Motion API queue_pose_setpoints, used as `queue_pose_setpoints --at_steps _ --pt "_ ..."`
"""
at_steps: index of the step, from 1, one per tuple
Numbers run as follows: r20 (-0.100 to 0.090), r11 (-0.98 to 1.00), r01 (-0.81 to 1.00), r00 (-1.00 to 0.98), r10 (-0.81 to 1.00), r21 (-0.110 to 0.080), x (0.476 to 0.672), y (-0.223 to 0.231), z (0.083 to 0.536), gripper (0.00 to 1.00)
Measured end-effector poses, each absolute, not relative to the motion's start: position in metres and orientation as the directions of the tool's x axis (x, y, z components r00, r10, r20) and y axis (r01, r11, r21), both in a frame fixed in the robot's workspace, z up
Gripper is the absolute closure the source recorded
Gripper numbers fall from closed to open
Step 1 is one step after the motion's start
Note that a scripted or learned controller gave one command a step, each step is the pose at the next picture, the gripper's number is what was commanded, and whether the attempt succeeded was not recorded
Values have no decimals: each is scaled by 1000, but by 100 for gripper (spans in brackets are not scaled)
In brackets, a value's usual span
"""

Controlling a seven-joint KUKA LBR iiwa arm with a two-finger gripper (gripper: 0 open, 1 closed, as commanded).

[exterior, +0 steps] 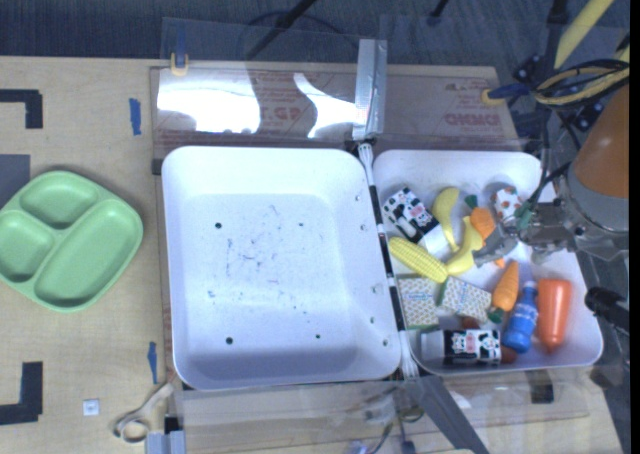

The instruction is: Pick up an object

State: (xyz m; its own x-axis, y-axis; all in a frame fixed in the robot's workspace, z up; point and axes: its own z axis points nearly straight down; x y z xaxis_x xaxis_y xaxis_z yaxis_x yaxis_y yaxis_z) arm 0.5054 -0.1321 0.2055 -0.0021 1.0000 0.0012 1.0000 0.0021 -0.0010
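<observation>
The right white bin [590, 347] holds several toy foods. Among them are a cow-patterned carton [407, 210], a banana [446, 207], a corn cob [418, 258], a carrot [507, 287], an orange bottle [553, 312], a blue bottle [521, 322], a tan packet [465, 297] and a second cow-patterned box [466, 344]. My gripper [497, 245] reaches in from the right, low over the middle of this bin. It is beside a small orange piece [483, 225] and just above the carrot. Nothing is visibly lifted.
The left white bin [200, 177] lies beside the right one, and a thin divider edge [385, 252] runs between them. A green divided plate [65, 239] rests on the bench at far left. Yellow and black cables [570, 82] hang at the back right.
</observation>
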Motion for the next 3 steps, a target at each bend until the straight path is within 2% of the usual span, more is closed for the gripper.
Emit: queue_pose_setpoints --at_steps 1,2,3 --pt "1 -27 1000 27 1000 1 518 -197 96 0" --pt "1 -29 1000 29 1000 3 519 -197 106 100" --pt "0 -63 998 63 998 1 558 -136 219 100"
